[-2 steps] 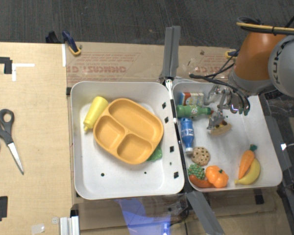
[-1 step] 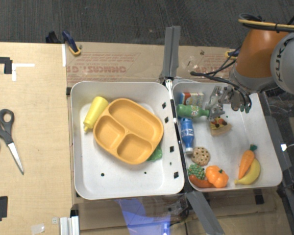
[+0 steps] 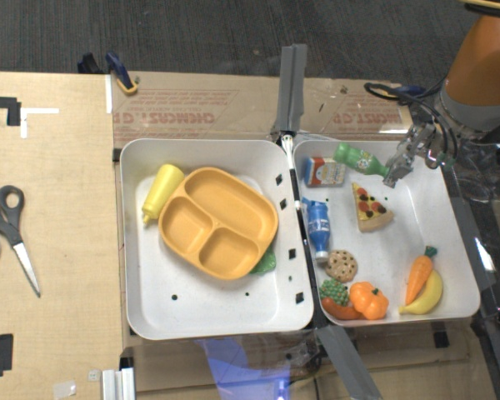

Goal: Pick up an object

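My gripper (image 3: 401, 168) hangs over the far right corner of the right bin (image 3: 458, 223), just right of a green bottle (image 3: 358, 158). Its jaws look open with nothing between them. Lying in this bin are a small red-and-white carton (image 3: 325, 172), a pizza slice (image 3: 371, 207), a blue can (image 3: 317, 226), a cookie (image 3: 342, 265), an orange pumpkin (image 3: 368, 300), a carrot (image 3: 418, 277) and a banana (image 3: 431, 297). The left bin (image 3: 142, 298) holds an orange divided plate (image 3: 219, 221) and a yellow bottle (image 3: 162, 192).
A green toy (image 3: 266, 263) peeks out from under the plate. A leafy green piece (image 3: 333, 290) and a red one (image 3: 340, 311) lie beside the pumpkin. Scissors (image 3: 10, 232) rest on the wooden bench at the left. A grey divider bar (image 3: 290, 90) rises between the bins.
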`<state>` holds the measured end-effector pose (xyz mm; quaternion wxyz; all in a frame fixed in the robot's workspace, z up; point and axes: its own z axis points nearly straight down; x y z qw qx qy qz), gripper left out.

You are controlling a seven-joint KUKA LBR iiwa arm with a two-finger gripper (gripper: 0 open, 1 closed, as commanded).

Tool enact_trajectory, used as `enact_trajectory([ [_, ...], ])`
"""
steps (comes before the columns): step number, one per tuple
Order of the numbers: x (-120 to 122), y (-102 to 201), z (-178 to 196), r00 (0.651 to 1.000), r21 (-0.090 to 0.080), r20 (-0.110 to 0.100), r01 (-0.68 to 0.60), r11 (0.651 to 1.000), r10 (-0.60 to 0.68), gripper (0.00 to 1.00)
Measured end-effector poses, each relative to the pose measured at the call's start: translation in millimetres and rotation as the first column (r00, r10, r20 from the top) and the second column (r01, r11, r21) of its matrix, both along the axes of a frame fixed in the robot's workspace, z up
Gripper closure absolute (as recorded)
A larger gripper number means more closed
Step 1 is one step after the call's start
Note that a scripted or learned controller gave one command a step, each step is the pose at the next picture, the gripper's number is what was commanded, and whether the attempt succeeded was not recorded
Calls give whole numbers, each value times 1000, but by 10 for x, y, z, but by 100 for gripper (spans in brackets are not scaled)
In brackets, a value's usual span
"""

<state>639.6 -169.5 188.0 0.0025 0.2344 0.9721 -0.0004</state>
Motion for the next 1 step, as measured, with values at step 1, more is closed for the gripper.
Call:
enact_trajectory([
  [1, 1, 2, 0, 1000, 0, 0, 0, 1000, 0, 0],
])
